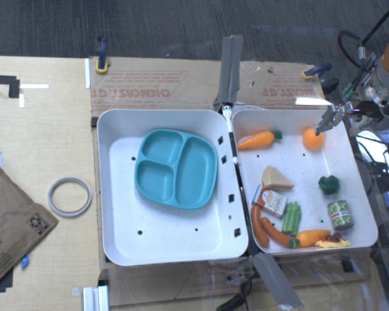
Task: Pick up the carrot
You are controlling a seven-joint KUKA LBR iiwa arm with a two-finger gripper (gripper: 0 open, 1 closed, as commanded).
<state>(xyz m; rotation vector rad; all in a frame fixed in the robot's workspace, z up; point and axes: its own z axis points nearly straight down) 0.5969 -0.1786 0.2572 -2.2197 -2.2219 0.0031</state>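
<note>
The right bin (356,173) is the landmark. A blue divided plate (176,168) lies in the bin to its left. The carrot (256,140) rests in its far-left corner (leafy end pointing right). The pincer (325,123) hangs above an orange ball (312,138) at its far-right corner.

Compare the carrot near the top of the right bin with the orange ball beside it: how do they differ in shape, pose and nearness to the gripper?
The carrot is long and tapered with a green top; the orange ball is round and plain. The carrot lies flat near the bin's left wall; the ball sits nearer the right wall. The gripper is right at the ball, well away from the carrot. Both are orange and lie in the right bin.
</note>
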